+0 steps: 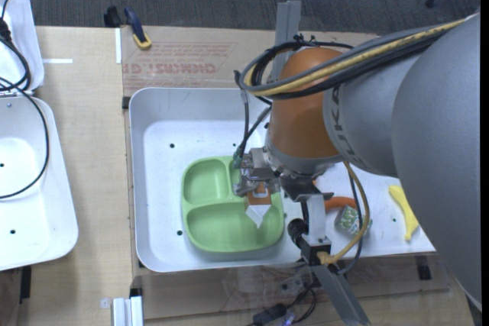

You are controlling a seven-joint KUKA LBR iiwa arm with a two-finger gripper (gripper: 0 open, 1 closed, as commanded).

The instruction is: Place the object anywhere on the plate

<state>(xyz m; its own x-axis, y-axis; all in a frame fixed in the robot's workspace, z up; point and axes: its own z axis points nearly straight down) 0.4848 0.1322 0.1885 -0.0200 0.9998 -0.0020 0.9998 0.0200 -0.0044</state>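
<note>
Looking down from my feed, the gripper (254, 187) sits low over the right side of the green plate (206, 183), with the big orange band of the arm (306, 114) blocking a lot of what I'd like to see. Honestly I can't tell whether the gripper is open or closed from this angle; the wrist and cables crowd it too much, so I won't claim it has hold of anything.

The object (258, 204) is right under the gripper tip. It looks small, part orange and part white, with a pale pointed corner sticking down toward the plate's large lower compartment. It's inside the plate's outline, near the right rim, around where the divider meets the big section. Whether it's resting on the plate or just above it, I can't say. What it actually is, also too small and half hidden to call.

The plate is a divided one, light green, sitting in the right bin (141, 164) toward the near edge. Off to the plate's right in the same bin there's an orange piece (340, 202), a speckled green ball (348, 220) just beside it, and a yellow banana-like thing (403, 211) further right, all well apart from the plate. The left bin (30, 195) has a black cable (38, 126) looping across it.
</note>
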